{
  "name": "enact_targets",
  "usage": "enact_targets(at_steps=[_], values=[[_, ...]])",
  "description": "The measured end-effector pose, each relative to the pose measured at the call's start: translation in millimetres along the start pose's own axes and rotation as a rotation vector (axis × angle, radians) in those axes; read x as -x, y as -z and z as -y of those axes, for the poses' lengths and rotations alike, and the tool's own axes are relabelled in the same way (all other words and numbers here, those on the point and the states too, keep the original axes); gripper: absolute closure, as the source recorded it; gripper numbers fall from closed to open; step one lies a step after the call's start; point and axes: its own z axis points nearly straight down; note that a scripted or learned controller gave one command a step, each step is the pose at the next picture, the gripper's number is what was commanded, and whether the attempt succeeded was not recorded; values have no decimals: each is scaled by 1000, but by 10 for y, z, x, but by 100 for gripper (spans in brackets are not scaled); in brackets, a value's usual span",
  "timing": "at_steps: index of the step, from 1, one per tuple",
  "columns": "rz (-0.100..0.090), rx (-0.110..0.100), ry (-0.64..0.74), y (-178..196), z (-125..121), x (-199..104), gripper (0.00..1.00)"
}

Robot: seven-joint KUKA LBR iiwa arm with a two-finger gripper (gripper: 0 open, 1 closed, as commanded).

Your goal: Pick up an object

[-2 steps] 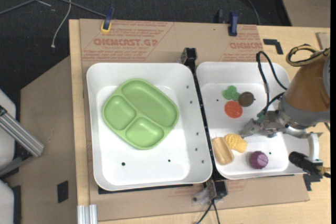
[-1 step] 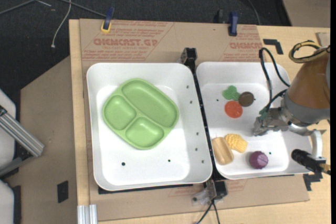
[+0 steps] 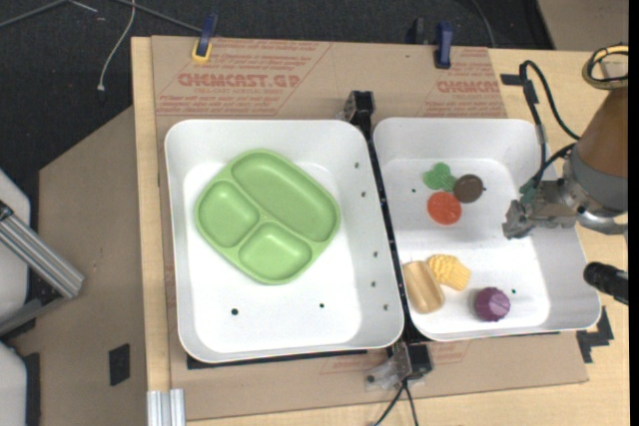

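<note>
bins [image 3: 200, 214] – 2 | green tray [image 3: 266, 215] – 1 | toy foods [image 3: 444, 208] – 6

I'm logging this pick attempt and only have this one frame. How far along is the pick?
Early. Done: the gripper has reached into the right bin, near its right wall. In hand: nothing visibly held between its fingers. Left: all the items lie in the bin: green piece, brown ball, red ball, yellow corn, tan piece and purple piece. One must be grasped and lifted.

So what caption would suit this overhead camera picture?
Robot hand hovers in the right bin near toy foods; green tray in the left bin.
</note>
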Motion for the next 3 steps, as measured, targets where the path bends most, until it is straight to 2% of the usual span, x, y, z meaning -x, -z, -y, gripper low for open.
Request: enact_targets(at_steps=[1, 3], values=[[0, 0, 1, 500, -21, 5, 100], [-5, -4, 7, 746, -190, -1077, 100]])
